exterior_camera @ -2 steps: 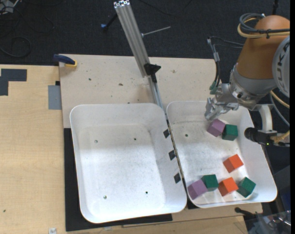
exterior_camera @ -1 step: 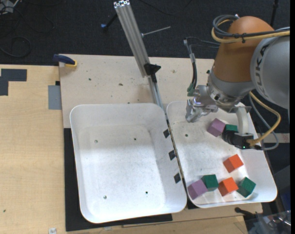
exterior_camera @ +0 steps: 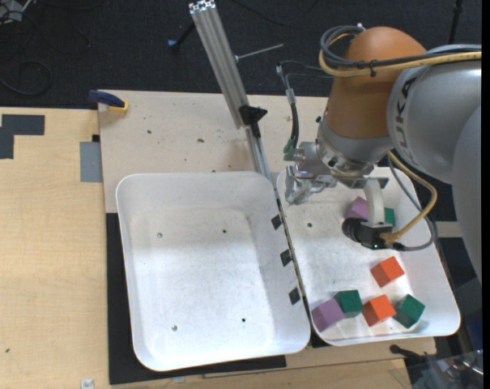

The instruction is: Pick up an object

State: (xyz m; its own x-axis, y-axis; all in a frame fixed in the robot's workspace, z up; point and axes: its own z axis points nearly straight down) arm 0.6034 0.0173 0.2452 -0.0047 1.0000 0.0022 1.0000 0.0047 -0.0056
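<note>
In the near corner of the right-hand shallow white plastic bin [exterior_camera: 439,318], a cluster of small cubes is seen: a lilac block [exterior_camera: 327,313], a dark green block [exterior_camera: 349,301], an orange block [exterior_camera: 379,308] and a second green block [exterior_camera: 409,309], lying close together and some possibly touching. A little farther in, a lone orange-red block [exterior_camera: 387,271] is set well apart from the rest, and is judged the easiest candidate. These blocks are taken to be light, stiff and not fragile, with flat faces that should be gripped across two opposite sides; smooth paint may make them slightly slippery. No long axis is offered by a cube; the lone block is turned at a slant to the bin's walls, so the grip should be aligned to its faces.

Farther back, a purple block [exterior_camera: 358,210] and a green one [exterior_camera: 388,215] are partly hidden under the arm. The metal end effector [exterior_camera: 300,186] is held above the bin's far left part, near the dividing rim; whether it is spread or pressed together cannot be told, and nothing is seen pinched in it. The left-hand white bin [exterior_camera: 135,209] lies beside, on the pale wooden desk [exterior_camera: 42,258].
</note>
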